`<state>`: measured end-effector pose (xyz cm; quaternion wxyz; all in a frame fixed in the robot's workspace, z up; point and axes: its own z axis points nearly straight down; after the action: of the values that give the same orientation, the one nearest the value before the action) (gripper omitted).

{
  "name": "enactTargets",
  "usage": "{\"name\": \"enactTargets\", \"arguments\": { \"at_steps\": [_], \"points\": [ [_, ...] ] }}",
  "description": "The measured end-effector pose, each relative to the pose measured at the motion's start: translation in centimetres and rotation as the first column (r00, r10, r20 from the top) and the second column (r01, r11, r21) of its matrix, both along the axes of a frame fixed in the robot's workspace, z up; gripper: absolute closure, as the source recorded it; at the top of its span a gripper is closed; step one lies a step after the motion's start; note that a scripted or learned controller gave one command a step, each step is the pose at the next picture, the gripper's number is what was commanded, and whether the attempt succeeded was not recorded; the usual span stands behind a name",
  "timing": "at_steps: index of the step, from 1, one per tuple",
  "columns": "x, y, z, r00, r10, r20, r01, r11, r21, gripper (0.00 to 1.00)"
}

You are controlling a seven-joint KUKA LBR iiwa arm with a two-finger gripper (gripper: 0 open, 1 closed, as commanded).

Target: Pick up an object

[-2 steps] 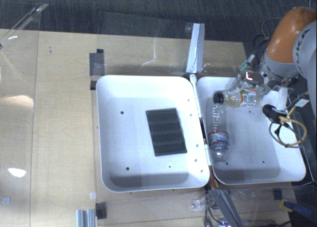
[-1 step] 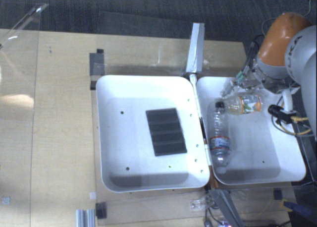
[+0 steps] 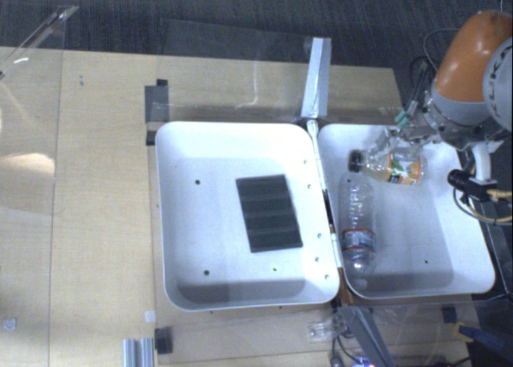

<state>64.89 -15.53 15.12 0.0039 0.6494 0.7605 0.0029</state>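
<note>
Blurring into clutter — fingers [image 3: 405,129] over bottle [image 3: 390,167].

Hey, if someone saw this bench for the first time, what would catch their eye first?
Probably the dark ribbed pad lying flat in the middle of the left bin. Next, the arm's orange band at upper right, above the right bin, where two clear plastic bottles lie: one with an orange label near the top, one upright along the left wall.

The two bins, left [image 3: 172,197] and right [image 3: 465,253], look like smooth white plastic with a soft sheen; the ribbed pad [image 3: 269,213] is matt black; both bottles [image 3: 358,225] [image 3: 389,167] are clear glossy plastic; the bench [image 3: 80,197] is pale matt wood.
</note>
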Motion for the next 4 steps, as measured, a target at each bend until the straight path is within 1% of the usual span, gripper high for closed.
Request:
{"name": "enactTargets", "arguments": {
  "at_steps": [1, 2, 3, 4],
  "points": [
    [-5.3, 3.1, -0.4, 1.0, 0.011, -0.003, -0.011, 1.0, 0.001, 0.0],
    [-3.8, -0.1, -5.6, 1.0, 0.002, -0.002, -0.002, 1.0, 0.0, 0.0],
    [-3.7, -1.8, -6.3, 1.0, 0.025, -0.002, -0.025, 1.0, 0.0, 0.0],
    [-3.5, -1.7, -5.1, 1.0, 0.026, 0.001, -0.026, 1.0, 0.001, 1.0]
  ]
}}
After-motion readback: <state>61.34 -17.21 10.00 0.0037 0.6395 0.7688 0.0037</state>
